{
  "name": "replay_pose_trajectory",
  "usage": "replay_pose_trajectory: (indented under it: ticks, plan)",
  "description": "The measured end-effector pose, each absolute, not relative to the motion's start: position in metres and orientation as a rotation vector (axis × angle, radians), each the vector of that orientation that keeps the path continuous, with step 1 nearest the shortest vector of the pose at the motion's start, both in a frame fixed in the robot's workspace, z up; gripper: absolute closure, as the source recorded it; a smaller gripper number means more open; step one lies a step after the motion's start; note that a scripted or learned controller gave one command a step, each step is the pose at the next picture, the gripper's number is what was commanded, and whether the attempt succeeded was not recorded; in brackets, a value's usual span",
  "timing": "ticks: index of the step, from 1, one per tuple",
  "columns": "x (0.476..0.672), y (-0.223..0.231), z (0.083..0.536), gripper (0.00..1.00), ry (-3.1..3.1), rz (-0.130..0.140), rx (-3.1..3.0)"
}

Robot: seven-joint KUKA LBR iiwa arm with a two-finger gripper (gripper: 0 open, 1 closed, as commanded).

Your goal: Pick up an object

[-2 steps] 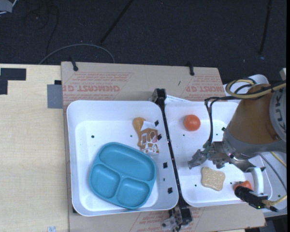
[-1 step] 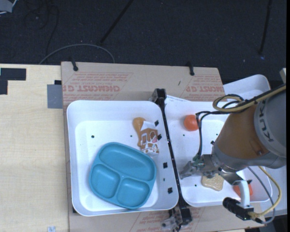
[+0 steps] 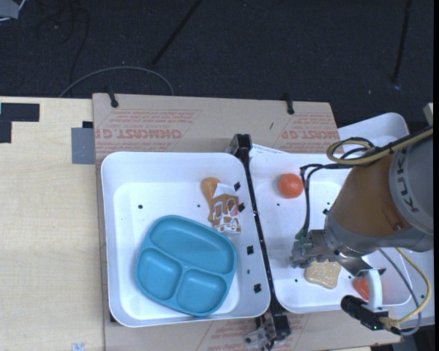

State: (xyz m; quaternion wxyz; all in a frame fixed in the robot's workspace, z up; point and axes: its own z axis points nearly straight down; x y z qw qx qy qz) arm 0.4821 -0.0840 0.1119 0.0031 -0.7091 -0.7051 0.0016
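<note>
My gripper is low in the right bin, under the grey arm with its orange band. Just to its right, on the bin floor, lies a tan, toast-like flat piece. An orange ball rests toward the back of the same bin, well apart from the gripper. A red object peeks out beside the arm at the bin's front right. In the left bin a blue divided plate lies flat, with a small patterned packet and a tan wooden piece behind it.
A black divider runs between the two bins. Cables loop over the arm at the right. Brown cardboard lies under the bins, on a pale wooden bench.
</note>
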Motion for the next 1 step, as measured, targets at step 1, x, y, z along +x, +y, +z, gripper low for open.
replay_pose_trajectory:
  ticks: [1]
  plan:
    - [0.4805, -0.0887, 0.1544, 1.0, -2.216, 0.0, -2.226]
